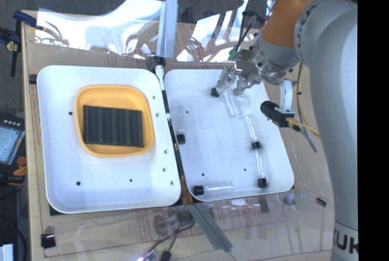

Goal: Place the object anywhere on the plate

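Two white bins: one yellow plate, four clear tubes, claw pinching a fifth.

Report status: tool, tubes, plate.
Tool low over right bin, above a clear tube. Yellow plate in left bin. Other tubes lie in right bin.

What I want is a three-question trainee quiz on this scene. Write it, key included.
1. True or false: the plate lies in the bin on the view's left.
2. The gripper hangs over: A) the plate; B) the right-hand bin; C) the bench beyond both bins.
3. Fill in: the clear tubes have caps coloured ____.
Key: 1 true; 2 B; 3 black.
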Available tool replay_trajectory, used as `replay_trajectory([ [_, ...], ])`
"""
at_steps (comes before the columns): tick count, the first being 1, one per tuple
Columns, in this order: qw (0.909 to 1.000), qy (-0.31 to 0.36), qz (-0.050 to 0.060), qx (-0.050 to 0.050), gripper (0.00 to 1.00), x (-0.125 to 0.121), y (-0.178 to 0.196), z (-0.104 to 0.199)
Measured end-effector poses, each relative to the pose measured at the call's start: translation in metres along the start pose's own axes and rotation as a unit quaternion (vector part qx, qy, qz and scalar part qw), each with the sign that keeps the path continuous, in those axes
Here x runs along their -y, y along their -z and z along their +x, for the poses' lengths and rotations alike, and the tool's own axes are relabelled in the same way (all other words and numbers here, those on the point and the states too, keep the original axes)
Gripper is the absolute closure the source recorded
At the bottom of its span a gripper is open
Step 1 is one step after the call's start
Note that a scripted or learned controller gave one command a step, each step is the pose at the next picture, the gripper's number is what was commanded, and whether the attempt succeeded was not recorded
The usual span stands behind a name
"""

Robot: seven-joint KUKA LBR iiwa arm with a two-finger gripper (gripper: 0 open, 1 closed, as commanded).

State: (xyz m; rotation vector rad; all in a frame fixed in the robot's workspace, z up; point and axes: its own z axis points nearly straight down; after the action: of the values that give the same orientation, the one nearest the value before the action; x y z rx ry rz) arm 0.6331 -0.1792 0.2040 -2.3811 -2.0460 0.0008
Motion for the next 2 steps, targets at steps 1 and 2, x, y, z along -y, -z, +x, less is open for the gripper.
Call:
replay_trajectory([
  [1, 0.9965, 0.084, 0.002, 0.000, 1.00, 0.063, -0.039, 0.018],
  [2, 0.9907, 0.136, 0.000, 0.001, 1.00, 0.049, -0.007, 0.071],
])
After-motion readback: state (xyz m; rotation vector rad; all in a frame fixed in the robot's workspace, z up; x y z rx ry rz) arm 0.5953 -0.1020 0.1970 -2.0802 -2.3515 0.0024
